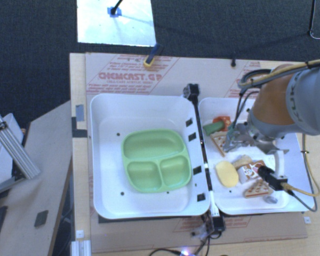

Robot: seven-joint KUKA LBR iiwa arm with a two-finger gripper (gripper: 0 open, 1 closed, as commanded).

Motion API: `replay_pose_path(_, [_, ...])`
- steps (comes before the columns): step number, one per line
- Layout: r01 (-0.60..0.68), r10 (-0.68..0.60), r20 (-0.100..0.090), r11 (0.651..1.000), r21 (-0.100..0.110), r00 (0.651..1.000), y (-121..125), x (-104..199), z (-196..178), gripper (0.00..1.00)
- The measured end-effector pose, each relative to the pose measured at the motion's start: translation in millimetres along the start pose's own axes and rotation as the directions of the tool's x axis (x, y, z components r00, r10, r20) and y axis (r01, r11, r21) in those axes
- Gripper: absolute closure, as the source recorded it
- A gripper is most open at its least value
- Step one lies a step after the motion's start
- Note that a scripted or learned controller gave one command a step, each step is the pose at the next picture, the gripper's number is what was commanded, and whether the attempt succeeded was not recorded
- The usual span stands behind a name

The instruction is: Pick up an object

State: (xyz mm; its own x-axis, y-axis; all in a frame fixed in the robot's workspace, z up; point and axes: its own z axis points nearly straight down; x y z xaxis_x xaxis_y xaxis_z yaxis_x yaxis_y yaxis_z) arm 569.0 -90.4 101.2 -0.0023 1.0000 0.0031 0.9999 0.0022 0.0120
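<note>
The arm reaches in from the right and is positioned over the right bin. Its gripper points down and to the left, close above a waffle-patterned toy piece near the bin's left wall. From this angle I cannot tell how wide the fingers stand or whether anything is between them.

The right bin holds the loose objects. A red and green toy vegetable lies just behind the gripper. A yellow oval piece lies in front of it. Beside that piece lie a red and white printed item and a brown lattice wedge.

The left bin holds a green divided plate, flat on the bin floor. Both bins stand side by side on the desk.
</note>
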Motion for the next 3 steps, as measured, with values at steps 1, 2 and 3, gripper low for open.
replay_pose_path(1, [0.002, -0.002, 0.004, 1.0, 0.007, 1.0, 7, 1, -44, 1.0])
replay_pose_path(2, [-0.001, 0.001, 0.004, 1.0, 0.007, 1.0, 5, -8, -94, 1.0])
replay_pose_path(3, [0.002, -0.002, 0.004, 1.0, 0.008, 1.0, 7, -8, -125, 1.0])
